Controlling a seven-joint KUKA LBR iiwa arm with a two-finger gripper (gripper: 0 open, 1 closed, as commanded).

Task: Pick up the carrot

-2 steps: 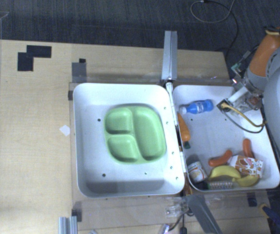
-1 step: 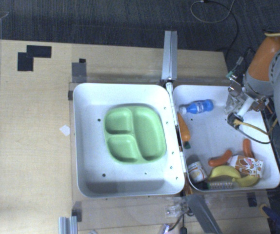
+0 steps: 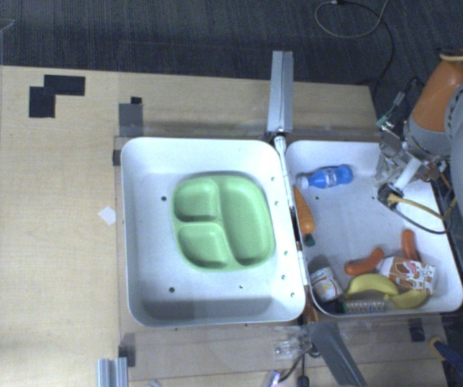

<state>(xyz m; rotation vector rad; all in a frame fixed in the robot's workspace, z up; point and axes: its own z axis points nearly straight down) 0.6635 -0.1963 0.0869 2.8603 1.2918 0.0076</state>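
Jaws, their gap impossible to tell, hang over the far right side of the right bin (image 3: 352,224), well apart from the carrot (image 3: 302,210) lying against its left wall, probably light, stiff and smooth, best pinched across its orange middle.

Pale wood bench (image 3: 54,256). Two shallow white bins sit on it side by side, rims touching: left bin (image 3: 147,297) at centre, right bin (image 3: 352,224) at 3 o'clock. A grey metal rail (image 3: 281,95) runs toward 12 o'clock from their seam. Black stepped patches (image 3: 54,93) at 10 o'clock. A small white scrap (image 3: 106,214) at 9 o'clock.
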